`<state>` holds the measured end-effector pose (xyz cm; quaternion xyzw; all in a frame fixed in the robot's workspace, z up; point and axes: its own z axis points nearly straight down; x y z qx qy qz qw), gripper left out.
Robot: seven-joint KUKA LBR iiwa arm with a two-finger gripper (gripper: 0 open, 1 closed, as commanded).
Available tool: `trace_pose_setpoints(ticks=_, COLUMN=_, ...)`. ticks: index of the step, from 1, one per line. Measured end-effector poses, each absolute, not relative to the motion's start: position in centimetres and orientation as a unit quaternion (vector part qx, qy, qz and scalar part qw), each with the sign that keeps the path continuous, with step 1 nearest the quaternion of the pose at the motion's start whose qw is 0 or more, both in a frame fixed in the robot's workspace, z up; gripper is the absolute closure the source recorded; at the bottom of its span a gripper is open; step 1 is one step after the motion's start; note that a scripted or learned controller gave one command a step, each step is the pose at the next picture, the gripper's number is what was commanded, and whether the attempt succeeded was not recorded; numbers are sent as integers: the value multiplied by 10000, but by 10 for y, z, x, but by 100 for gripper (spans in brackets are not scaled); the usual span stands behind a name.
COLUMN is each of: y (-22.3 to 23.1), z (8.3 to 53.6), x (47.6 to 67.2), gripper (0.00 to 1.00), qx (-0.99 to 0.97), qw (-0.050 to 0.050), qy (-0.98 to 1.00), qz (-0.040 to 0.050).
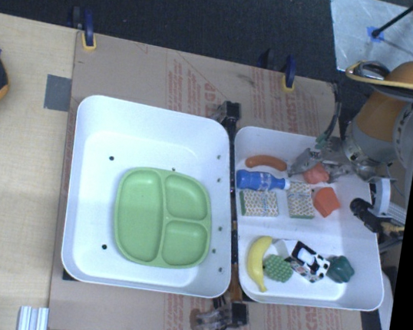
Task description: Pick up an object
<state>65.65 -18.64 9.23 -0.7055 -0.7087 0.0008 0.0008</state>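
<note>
On the tabletop (8, 191) the left bin (84, 180) holds a green divided plate (161, 218) at its centre. In the right bin (361, 294), a blue bottle (262, 182) lies at 9 o'clock, a banana (256, 261) at 7. The gripper (317, 166) hangs at 12 o'clock over a red-orange block (317, 175); whether its jaws are apart or clamped, I cannot tell.

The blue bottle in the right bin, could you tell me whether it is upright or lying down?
Lying down: the blue bottle rests lengthwise on its side, white cap pointing right.
</note>
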Motion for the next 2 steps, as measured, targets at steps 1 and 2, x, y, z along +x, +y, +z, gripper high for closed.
trace_pose_setpoints(ticks=1, y=-187, z=103, x=657, gripper=100, qx=-7042, qw=8, qy=-7100, qz=16)
trace_pose_setpoints(ticks=2, y=-75, z=193, x=657, gripper=100, qx=-7051, qw=6, qy=-7091, qz=-1)
